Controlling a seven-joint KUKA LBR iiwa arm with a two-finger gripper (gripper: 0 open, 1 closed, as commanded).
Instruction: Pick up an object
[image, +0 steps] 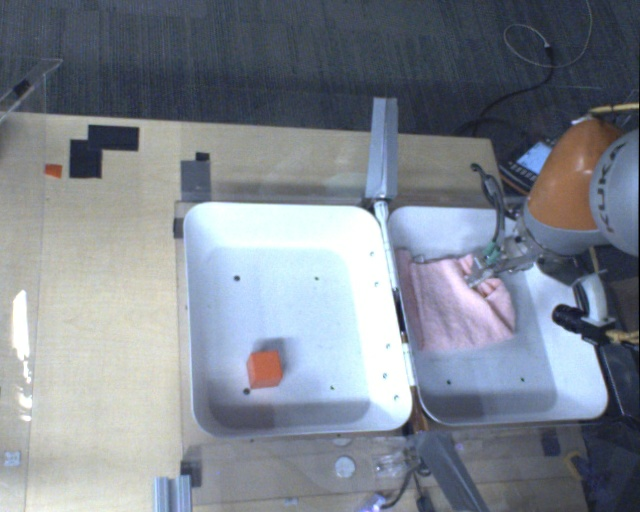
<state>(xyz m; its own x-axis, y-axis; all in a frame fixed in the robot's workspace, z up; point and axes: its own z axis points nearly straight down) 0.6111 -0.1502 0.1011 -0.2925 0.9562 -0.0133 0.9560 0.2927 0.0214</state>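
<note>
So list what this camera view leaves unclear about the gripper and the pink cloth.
- Gripper: too small and cluttered over the pink cloth to tell whether it grips the fabric.
- Arm: cut off by the right edge.
- Anything under the cloth in the right bin: covered by it.

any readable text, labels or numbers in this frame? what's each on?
None readable.
Orange cube in the left bin: no marking shows.
Pink cloth in the right bin: plain.
Black patches and small orange mark on the bench: shapes, no lettering.
</note>
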